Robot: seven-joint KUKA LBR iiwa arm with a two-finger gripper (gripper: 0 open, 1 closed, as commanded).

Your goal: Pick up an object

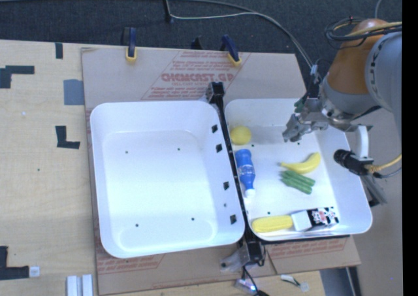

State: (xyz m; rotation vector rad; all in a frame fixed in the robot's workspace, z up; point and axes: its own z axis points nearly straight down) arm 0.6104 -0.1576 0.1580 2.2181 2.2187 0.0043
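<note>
Worktop [39, 157]: bears two white bins side by side.
Left bin [157, 177]: bare white floor.
Right bin [346, 190]: holds every object.
Arm [366, 72]: enters from the right.
Jaws [292, 132]: above the right bin's upper area, nothing visibly between them; spread or pressed together cannot be told.
Blue bottle [245, 169]: by the dividing wall.
Banana [302, 164]: touching green pods [298, 181].
Lemon [240, 135]: above the bottle.

Two glossy white plastic bins [157, 113] sit on matt brown cardboard [189, 76] over pale wood [39, 157].
</note>
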